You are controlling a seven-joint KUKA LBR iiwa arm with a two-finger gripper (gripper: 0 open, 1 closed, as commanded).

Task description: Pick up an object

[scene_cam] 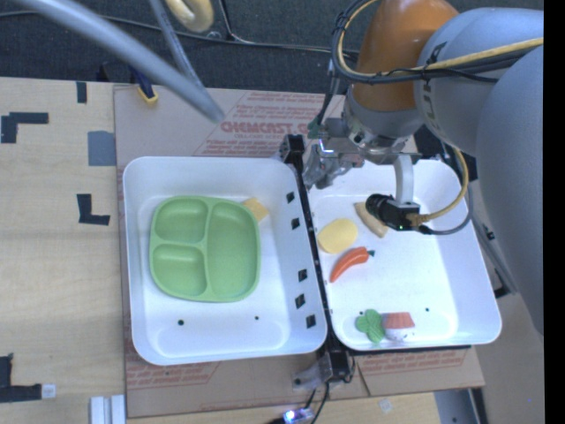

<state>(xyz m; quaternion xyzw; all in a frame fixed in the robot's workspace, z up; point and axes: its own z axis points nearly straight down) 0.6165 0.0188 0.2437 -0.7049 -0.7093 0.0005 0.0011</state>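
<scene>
Two shallow white bins sit side by side on a cardboard sheet (pixel 265 117) laid on the wooden bench (pixel 53 263). The left bin (pixel 146 325) holds a green divided plate (pixel 206 247) with a small yellow piece (pixel 256 208) touching its upper right rim. The right bin (pixel 459 307) holds a yellow lemon-like piece (pixel 338 235), an orange-red chilli (pixel 350 263) just below it, a tan piece (pixel 371 219) beside the lemon, and, near the front wall, a green piece (pixel 371 325) touching a red-and-white block (pixel 399 321). The grey arm (pixel 494 87) with its orange band (pixel 402 38) hangs over the back of the right bin; the gripper (pixel 322 168) sits near the divider between the bins, above the lemon. Whether its fingers are spread or closed cannot be told from this slant, and nothing is visibly between them.
</scene>
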